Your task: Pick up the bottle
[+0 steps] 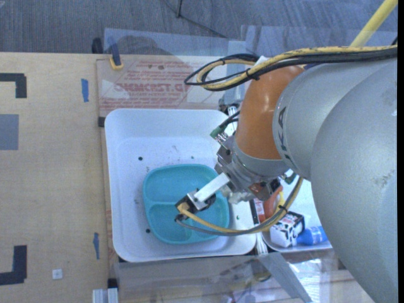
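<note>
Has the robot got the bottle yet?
Not yet, by the look of it. Done: nothing shows as lifted. Going on now: the arm hangs over where the two bins meet, above a red thing that may be the bottle, part hidden. Left: grab it and lift it. The blue plate sits in the left bin.

A single fixed camera sits above the bench (50, 169) and looks down on it at a slant, with grey floor (76, 11) along the top edge. The left-hand bin (126, 137) lies whole near mid-frame. The arm (341, 137) enters from the right, close to the lens, and hides what seems to be most of the right-hand bin (305, 202).
</note>
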Motion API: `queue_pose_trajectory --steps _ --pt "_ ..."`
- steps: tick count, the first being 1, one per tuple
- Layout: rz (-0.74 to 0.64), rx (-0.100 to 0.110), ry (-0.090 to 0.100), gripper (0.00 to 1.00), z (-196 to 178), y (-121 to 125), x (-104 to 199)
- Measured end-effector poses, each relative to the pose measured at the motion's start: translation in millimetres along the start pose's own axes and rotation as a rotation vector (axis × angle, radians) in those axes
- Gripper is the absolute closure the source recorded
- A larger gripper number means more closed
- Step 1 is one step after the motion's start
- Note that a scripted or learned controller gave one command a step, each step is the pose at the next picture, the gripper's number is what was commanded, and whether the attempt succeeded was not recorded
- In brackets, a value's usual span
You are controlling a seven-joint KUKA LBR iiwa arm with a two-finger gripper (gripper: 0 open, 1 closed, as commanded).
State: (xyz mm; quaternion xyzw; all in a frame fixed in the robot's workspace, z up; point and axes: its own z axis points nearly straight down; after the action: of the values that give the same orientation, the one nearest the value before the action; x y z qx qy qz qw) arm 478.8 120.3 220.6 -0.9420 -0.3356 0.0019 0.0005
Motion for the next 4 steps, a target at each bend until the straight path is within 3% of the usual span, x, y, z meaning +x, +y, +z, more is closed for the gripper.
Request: queue_pose_trajectory --steps 1,2,3,4 --pt "-0.256 0.001 0.001 1.00 37 66 -54" --pt "-0.193 0.000 0.001 1.00 -17 -1 3" --pt "-0.467 -0.003 0.002 1.00 5 68 85" --pt "-0.469 -0.002 0.001 0.00 5 67 85"
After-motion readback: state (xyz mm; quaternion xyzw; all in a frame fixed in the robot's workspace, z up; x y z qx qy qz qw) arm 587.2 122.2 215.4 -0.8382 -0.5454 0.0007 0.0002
